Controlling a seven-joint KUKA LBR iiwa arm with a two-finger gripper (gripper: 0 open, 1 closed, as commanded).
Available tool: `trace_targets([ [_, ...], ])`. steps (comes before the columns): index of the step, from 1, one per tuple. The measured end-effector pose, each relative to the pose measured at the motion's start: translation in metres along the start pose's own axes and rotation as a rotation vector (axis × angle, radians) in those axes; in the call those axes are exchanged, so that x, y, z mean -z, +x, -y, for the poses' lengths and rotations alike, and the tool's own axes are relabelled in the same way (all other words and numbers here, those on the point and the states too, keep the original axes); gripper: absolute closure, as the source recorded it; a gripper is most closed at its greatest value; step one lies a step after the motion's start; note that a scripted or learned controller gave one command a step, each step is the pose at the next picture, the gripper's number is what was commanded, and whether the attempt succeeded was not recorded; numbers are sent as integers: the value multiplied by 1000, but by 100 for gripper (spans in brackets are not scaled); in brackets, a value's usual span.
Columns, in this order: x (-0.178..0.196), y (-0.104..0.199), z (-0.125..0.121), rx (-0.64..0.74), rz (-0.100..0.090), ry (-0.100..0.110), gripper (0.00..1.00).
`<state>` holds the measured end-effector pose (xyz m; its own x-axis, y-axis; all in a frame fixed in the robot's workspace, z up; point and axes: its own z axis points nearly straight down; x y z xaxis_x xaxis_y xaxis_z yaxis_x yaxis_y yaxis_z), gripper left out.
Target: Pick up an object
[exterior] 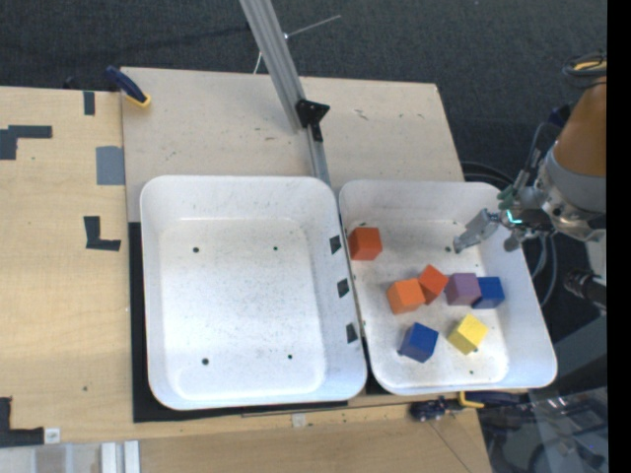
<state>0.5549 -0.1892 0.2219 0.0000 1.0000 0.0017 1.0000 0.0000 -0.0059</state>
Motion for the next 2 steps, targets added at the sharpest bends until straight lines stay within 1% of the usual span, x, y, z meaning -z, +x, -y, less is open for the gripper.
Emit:
trace_targets([
  [1,3,0,-1,2,1,-4,0],
  [2,-55,-5,8,0,1,1,0],
])
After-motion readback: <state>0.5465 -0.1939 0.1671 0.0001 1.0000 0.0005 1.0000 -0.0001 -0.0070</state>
